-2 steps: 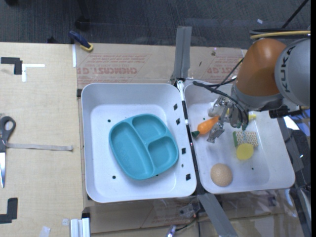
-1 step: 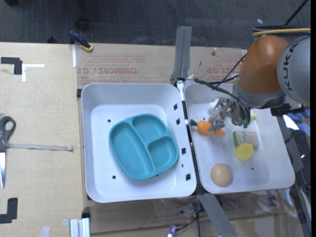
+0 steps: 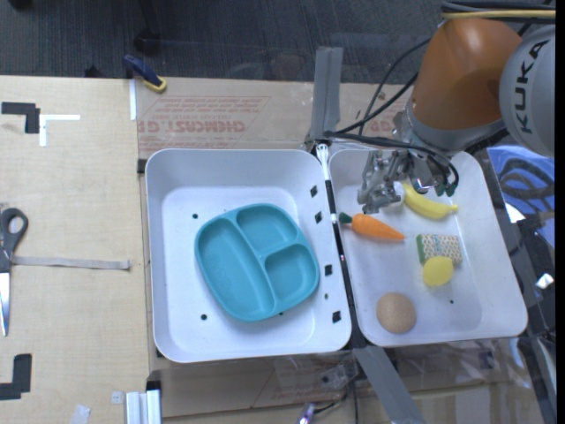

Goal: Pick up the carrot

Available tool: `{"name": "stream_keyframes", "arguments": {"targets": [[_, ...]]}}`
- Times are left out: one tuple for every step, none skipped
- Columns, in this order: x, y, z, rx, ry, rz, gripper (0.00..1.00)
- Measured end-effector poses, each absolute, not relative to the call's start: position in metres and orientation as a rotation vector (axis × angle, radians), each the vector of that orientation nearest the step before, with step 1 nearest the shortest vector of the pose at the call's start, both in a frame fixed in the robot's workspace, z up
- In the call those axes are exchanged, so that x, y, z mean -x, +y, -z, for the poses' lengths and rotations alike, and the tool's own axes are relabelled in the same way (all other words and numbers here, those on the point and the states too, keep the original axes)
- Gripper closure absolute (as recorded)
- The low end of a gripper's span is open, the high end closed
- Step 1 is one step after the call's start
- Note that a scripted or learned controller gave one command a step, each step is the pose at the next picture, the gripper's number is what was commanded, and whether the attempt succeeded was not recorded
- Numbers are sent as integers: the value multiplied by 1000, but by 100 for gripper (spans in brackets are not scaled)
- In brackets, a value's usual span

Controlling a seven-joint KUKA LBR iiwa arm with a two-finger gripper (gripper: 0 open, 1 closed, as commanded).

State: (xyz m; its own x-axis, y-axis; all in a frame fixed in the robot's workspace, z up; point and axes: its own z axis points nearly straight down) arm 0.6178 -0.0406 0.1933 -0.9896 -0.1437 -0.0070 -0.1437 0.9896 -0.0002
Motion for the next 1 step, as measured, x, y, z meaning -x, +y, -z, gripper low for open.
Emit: {"name": "stream_keyframes", "arguments": {"targets": [[-505, -39, -192, 376, 3117, 0, 100]]}}
